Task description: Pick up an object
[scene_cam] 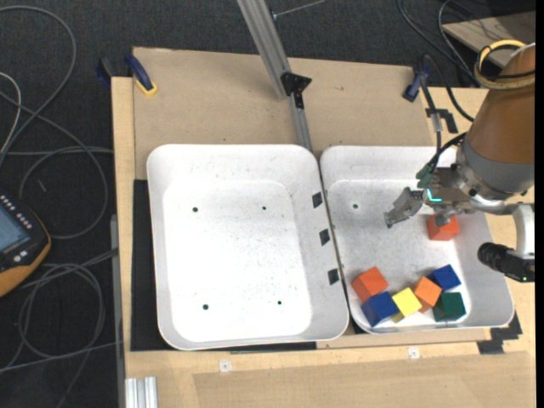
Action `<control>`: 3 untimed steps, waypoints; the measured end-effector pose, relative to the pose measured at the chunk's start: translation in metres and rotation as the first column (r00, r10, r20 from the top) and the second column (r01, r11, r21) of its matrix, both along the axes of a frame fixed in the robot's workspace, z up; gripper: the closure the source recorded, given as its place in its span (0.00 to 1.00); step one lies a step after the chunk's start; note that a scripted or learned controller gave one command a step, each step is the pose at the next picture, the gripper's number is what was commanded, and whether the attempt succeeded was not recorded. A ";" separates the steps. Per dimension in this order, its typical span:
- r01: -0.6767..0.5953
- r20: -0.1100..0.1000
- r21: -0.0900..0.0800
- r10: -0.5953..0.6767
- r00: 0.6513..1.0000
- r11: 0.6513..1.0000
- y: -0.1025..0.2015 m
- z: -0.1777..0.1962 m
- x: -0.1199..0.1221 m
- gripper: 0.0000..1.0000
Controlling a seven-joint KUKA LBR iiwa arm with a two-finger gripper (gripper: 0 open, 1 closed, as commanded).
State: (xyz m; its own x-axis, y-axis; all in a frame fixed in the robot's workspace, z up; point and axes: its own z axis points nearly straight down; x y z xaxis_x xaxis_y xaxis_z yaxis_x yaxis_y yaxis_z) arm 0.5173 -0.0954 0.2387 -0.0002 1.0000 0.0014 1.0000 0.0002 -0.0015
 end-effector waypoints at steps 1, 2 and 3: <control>0.001 -0.005 0.001 -0.001 1.000 1.000 -0.003 -0.049 -0.010 0.00; 0.000 -0.006 0.001 0.000 1.000 1.000 -0.005 -0.100 -0.001 0.00; 0.001 -0.005 0.001 -0.001 1.000 1.000 -0.005 -0.142 -0.002 0.00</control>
State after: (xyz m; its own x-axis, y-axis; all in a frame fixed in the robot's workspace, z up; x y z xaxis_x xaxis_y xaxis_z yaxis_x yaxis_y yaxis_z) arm 0.5154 -0.1000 0.0968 0.0005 1.0000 0.0025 1.0000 -0.0005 -0.0063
